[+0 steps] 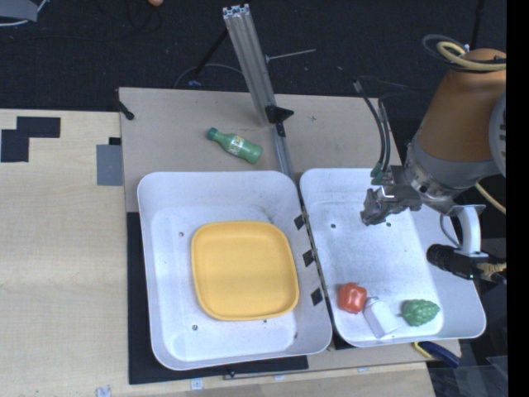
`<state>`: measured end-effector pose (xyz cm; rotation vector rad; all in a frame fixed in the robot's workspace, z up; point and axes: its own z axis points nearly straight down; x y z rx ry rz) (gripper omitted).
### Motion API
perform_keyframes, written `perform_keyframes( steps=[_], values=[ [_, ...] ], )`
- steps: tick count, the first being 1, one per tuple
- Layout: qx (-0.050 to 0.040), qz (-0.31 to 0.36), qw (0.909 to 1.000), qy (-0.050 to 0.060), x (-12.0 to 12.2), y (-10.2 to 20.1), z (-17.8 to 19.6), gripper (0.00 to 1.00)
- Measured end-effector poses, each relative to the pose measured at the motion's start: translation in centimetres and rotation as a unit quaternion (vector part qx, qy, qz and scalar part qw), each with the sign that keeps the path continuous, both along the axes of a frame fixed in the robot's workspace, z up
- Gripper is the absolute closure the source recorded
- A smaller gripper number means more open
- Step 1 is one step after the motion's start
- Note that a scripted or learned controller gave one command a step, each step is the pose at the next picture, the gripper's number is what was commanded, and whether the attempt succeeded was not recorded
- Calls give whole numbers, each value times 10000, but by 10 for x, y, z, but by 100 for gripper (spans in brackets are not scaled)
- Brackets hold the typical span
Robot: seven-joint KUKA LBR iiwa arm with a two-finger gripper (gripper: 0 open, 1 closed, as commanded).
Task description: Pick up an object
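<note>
My gripper [374, 212] hangs over the upper middle of the right bin [331, 190], with nothing seen between its dark fingers. At the bin's near edge lie a red pepper-like object [351, 298], a small white block [378, 318] and a green leafy object [420, 311], close together. The gripper stands well above and behind them in the view. A yellow square plate [244, 269] lies flat in the left bin [157, 222].
A green bottle [235, 145] lies on its side on the bench behind the left bin. A slanted metal rail [253, 56] rises behind the bins. Black clips [307, 257] sit along the seam between the bins.
</note>
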<state>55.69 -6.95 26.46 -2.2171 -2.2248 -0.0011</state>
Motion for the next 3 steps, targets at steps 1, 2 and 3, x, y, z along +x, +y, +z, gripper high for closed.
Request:
perform_keyframes(
  steps=[1,2,3],
  values=[
    [0,-2,10000,5,-10,45,-1,100],
    [-2,-5,10000,7,-25,89,-5,100],
    [-3,-5,10000,5,-35,131,-14,100]
  ],
)
